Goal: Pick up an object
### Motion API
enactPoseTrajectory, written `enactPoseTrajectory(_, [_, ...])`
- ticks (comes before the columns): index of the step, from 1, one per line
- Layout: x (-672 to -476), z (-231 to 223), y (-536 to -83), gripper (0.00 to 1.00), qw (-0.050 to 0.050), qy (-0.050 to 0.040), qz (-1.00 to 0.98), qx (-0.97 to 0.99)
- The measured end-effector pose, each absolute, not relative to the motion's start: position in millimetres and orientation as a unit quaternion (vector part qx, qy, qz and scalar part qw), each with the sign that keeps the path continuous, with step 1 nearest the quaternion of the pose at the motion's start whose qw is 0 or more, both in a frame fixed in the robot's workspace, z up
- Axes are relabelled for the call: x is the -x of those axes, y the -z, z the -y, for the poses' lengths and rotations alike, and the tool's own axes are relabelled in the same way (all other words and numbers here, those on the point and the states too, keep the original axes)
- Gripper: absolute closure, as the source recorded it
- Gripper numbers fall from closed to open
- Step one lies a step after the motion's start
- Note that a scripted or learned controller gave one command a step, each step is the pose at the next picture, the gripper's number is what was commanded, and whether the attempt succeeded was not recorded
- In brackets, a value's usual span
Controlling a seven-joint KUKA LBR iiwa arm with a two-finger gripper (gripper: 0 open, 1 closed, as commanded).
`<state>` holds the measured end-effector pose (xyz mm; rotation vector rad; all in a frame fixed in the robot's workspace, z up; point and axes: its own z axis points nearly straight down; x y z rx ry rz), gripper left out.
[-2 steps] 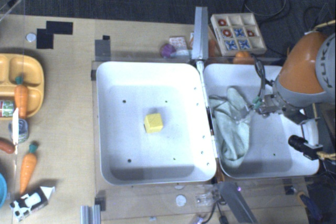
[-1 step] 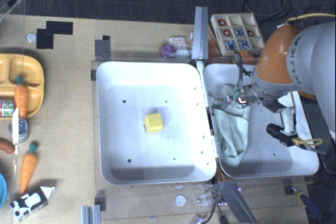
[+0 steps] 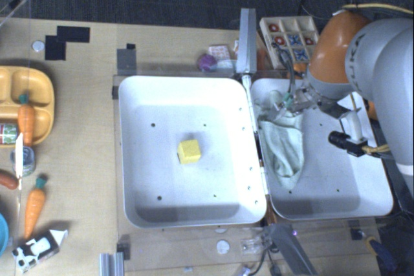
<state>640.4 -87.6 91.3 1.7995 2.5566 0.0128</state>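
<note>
Pale green-white cloth (image 3: 283, 148) lies crumpled in right bin (image 3: 336, 200), along its left wall, upper end bunched up under the gripper (image 3: 289, 102). Gripper sits low at bin's top-left corner, touching cloth's upper end; can't tell how its claw stands, tips lost in the folds. Yellow block (image 3: 189, 151) sits alone mid left bin (image 3: 162, 203), well apart from arm (image 3: 381, 74).

Grey arm reaching in from the right, orange band above wrist, end effector (image 3: 289, 102) low.
</note>
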Motion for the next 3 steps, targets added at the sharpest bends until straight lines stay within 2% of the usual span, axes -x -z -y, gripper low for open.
enactPoseTrajectory(1, [-643.3,85.1,-105.0,1.00,0.011,-0.0072,-0.820,-0.573])
enactPoseTrajectory(2, [-643.4,85.1,-105.1,0.00,0.011,-0.0071,-0.820,-0.573])
enactPoseTrajectory(3, [-670.4,97.2,-92.1,0.00,-0.002,-0.0013,-0.809,-0.587])
